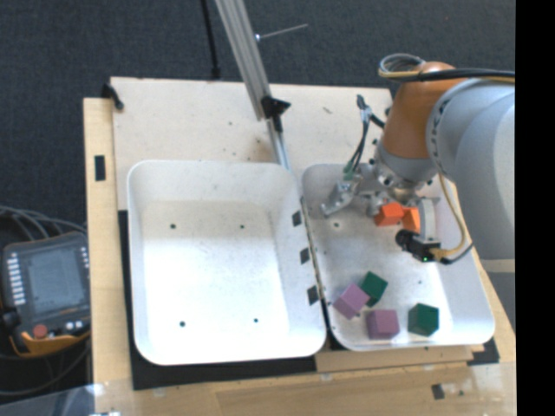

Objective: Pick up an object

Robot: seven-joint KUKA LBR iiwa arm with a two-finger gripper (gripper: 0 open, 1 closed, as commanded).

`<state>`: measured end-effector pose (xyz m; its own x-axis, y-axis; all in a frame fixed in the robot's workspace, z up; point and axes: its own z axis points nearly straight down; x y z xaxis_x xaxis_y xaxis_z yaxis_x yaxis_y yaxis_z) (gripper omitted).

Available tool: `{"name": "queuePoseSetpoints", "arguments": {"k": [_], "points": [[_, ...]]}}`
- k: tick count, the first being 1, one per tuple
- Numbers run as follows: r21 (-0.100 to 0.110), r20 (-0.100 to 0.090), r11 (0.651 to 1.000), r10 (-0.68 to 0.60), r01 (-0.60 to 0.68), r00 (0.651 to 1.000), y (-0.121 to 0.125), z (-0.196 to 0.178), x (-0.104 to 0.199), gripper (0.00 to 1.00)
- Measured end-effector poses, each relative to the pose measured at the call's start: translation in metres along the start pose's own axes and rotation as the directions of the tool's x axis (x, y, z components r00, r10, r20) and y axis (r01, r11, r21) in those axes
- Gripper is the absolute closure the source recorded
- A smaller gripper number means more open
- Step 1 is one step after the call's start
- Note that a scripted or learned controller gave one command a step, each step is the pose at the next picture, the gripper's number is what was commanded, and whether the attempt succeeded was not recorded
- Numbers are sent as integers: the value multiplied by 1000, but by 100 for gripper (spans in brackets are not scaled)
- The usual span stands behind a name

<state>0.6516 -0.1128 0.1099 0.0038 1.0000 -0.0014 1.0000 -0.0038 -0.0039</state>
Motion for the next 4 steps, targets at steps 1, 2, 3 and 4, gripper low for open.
{"name": "queuePoseSetpoints", "arguments": {"k": [1,2,3,4], "points": [[-9,-1,1000,5,-5,1000,2,-15,0,100],[-13,0,1000,0,0,1000,7,-80,-3,100],[-12,0,1000,-7,7,1000,10,-132,6,100],[-9,-1,1000,-9,9,1000,11,-157,5,100]]}}
